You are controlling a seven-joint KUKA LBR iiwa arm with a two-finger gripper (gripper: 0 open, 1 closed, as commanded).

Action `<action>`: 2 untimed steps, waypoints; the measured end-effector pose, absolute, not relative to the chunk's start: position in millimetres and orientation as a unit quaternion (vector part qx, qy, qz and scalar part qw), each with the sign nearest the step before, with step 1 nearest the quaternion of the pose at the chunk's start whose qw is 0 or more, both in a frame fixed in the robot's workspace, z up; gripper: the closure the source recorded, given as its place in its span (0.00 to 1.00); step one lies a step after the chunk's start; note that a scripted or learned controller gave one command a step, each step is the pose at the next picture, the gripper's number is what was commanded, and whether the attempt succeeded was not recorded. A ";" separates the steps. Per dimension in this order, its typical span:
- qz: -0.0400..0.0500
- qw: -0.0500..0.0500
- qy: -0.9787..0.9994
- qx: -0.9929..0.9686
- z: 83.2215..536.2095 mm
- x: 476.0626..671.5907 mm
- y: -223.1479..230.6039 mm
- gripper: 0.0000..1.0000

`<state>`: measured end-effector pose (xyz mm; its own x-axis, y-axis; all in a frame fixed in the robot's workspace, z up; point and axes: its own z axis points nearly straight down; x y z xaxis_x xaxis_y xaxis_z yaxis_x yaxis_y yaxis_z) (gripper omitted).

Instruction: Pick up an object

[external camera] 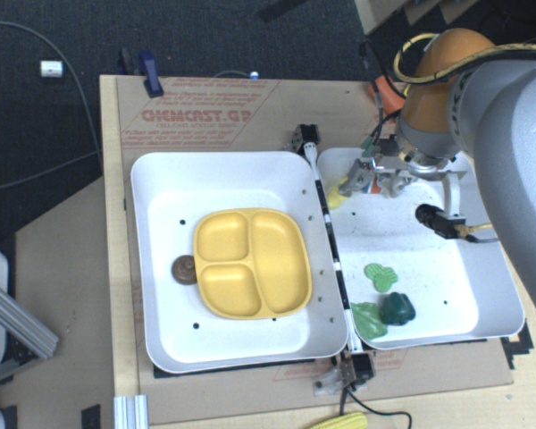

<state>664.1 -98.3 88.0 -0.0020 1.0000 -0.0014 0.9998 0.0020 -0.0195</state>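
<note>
A: Nearest, right bin's (496,315) front: green toys (397,308), bunched, well apart from claw (375,181).
B: Farther back?
A: Left bin (161,204): yellow plate (251,263), brown disc (185,269) beside. Beyond, claw poised over right bin's far end, near yellow piece (337,197), probably aiming there. Grip: cannot tell.

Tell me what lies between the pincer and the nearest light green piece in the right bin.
Nothing. In the camera view, the floor of the right bin is bare from the pincer down to the light green piece.
</note>
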 end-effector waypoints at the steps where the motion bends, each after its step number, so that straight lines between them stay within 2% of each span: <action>1: 0.008 0.005 -0.707 -0.707 89.7 663.6 -98.2 0.00; 2: 0.006 0.006 -0.708 -0.706 88.1 664.6 -100.2 0.00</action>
<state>664.6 -100.2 88.1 -0.0021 1.0000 -0.0013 0.9999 0.0021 -0.0170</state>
